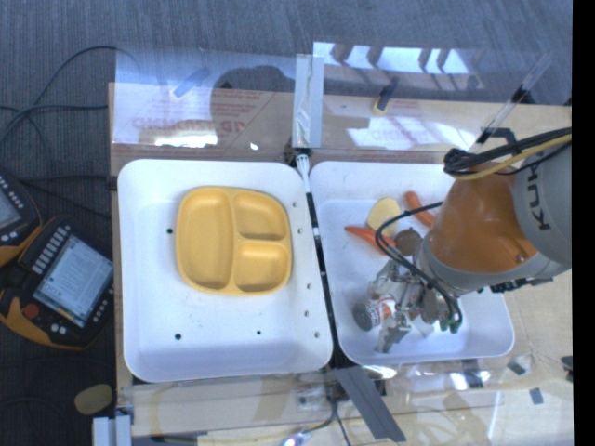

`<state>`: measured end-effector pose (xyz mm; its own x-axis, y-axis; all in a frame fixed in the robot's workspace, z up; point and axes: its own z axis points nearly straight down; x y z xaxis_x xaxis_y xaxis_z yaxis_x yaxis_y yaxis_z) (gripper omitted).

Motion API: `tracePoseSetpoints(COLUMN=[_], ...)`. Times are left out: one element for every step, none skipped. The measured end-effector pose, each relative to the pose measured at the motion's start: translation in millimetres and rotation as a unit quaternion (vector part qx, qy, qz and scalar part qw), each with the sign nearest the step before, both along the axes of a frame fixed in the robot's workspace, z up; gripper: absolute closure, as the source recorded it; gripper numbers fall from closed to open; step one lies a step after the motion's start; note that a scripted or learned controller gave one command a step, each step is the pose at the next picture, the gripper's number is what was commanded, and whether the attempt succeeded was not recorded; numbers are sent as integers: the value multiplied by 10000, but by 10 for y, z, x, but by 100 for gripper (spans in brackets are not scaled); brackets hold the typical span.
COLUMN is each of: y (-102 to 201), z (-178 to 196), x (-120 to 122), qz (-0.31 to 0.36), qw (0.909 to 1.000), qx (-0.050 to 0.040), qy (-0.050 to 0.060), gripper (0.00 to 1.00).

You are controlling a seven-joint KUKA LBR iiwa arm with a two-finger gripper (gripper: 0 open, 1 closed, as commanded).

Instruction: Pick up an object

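My gripper (398, 321) is low in the right bin (483, 337), near its front, under the arm's orange band (479, 230). A small white and red can-like object (370, 312) lies at the gripper's left side, touching or almost touching it. Behind it sit a brown round piece (407, 242), a pale yellow piece (382, 214) and two orange carrot-like sticks (363, 235) (416, 203). The arm hides the right middle of this bin.
The left bin (149, 342) holds a yellow three-compartment tray (232, 240). A raised ridge (316, 258) separates the two bins. Clear panels and cardboard stand behind the bins. A teach pendant (65, 277) and cables lie on the floor at the left.
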<state>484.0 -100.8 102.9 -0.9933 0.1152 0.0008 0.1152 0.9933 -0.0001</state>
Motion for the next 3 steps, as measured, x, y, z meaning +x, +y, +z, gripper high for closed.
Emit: tracePoseSetpoints(y=[1, 370, 453], z=[88, 806, 1733], x=[6, 158, 13], qz=[7, -2011, 450], qw=[10000, 9796, 9990], qx=[-17, -9, -6], qy=[2, -9, -22], gripper=[100, 100, 100])
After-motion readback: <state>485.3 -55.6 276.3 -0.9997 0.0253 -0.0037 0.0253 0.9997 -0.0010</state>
